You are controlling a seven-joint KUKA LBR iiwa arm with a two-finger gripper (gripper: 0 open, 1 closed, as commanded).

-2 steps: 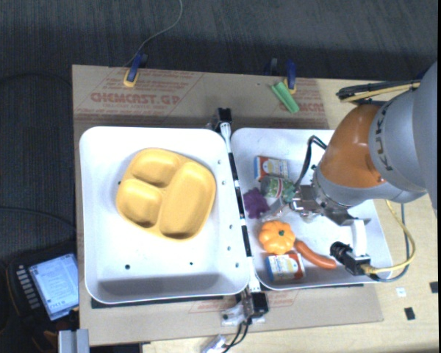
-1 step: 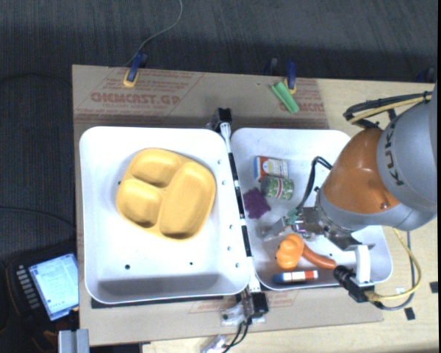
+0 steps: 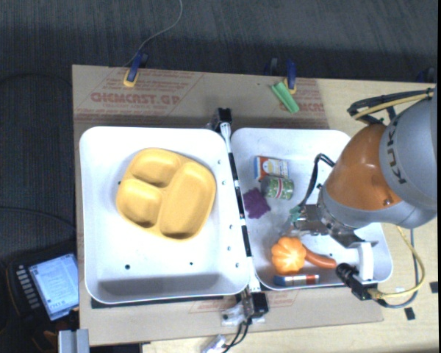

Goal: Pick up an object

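You are looking down on a bench [image 3: 103,87] covered in a printed cardboard sheet, with two shallow white bins set side by side so the arm can work between them. The left bin [image 3: 103,271] holds a single large yellow moulded piece [image 3: 165,192], three rounded lobes joined like a cluster of bread rolls, lying near the middle.

The arm [image 3: 386,175] reaches in from the right, its orange band hanging over the right bin [image 3: 331,138]. The wrist is low over that bin's lower half, which suggests it is lining up on something there. The gripper [image 3: 311,223] sits under the wrist and is mostly hidden by it; you cannot tell how it is set, and nothing can be seen in its grasp.

The likely target is the small orange pumpkin [image 3: 288,254], just beside the gripper toward the bin's lower edge. An orange carrot-like piece [image 3: 321,259] lies against it, and a red and blue marker [image 3: 298,279] lies just below. Further up you have a small can with a green label [image 3: 277,188], a carton [image 3: 269,167] behind it, and a purple grape cluster [image 3: 256,203] near the bin's left wall. A green clip [image 3: 285,97] rests on the cardboard above.
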